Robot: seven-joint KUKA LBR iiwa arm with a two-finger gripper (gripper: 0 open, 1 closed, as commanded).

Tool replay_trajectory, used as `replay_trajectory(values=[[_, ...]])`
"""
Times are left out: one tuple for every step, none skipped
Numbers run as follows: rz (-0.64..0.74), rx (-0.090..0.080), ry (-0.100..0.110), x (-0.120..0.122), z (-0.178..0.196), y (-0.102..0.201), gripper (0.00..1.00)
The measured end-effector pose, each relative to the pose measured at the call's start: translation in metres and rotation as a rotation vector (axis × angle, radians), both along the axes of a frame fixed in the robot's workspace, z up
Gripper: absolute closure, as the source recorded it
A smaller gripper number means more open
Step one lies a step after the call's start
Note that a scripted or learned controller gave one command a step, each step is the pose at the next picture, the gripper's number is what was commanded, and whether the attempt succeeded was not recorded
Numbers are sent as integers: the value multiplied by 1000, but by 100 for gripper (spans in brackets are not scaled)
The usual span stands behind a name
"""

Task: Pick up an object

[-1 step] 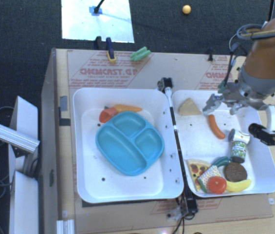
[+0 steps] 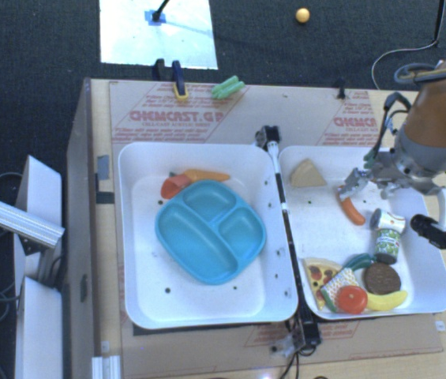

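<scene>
Carrot (image 2: 352,210) lies in the right bin (image 2: 444,290), right of frame centre, its long axis running upper left to lower right. I see the gripper (image 2: 354,183) just above its upper end; I cannot tell its opening or whether they touch.

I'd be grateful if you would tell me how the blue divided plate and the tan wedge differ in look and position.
The blue divided plate lies in the left bin, while the tan wedge lies in the right bin. The plate is bright blue, rounded and split into compartments; the wedge is pale tan, angular and plain. The plate is much the larger. The plate overlaps orange and red pieces at its upper edge; the wedge sits alone. Both rest on white bin floors.
</scene>
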State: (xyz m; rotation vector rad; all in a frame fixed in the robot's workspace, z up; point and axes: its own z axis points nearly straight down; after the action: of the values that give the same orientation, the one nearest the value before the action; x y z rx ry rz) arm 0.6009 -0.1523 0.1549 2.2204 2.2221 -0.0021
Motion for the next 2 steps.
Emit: replay_trajectory(values=[[0,1,-2,7,-71,-6,0],[1,0,-5,8,-59,-6,100]])
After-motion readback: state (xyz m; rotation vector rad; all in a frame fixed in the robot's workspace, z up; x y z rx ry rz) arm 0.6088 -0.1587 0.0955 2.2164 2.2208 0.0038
